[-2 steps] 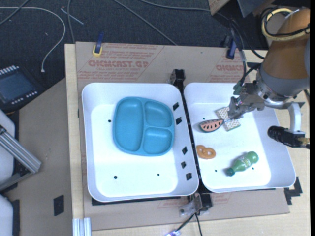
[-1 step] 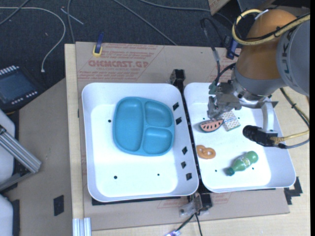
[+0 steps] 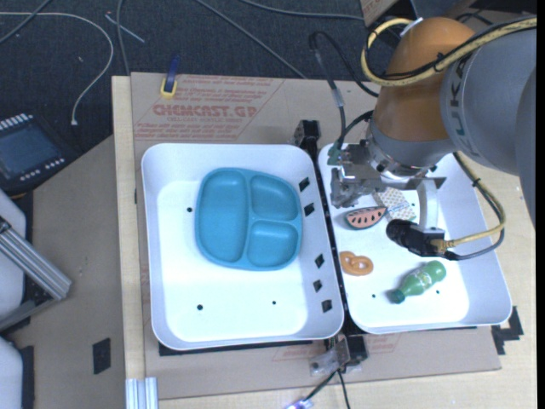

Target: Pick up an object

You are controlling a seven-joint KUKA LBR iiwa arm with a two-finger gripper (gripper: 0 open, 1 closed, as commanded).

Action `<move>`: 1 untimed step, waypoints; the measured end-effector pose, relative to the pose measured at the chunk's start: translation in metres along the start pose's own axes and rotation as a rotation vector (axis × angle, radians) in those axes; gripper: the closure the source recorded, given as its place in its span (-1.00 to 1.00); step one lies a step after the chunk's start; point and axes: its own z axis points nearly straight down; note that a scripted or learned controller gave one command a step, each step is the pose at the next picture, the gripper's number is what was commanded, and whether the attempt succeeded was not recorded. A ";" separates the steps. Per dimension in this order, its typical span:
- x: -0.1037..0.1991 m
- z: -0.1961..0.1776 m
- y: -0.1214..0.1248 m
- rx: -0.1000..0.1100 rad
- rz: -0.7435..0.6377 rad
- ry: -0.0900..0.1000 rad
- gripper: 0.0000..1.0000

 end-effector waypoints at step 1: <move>0.054 -0.010 0.015 -0.006 -0.002 0.001 1.00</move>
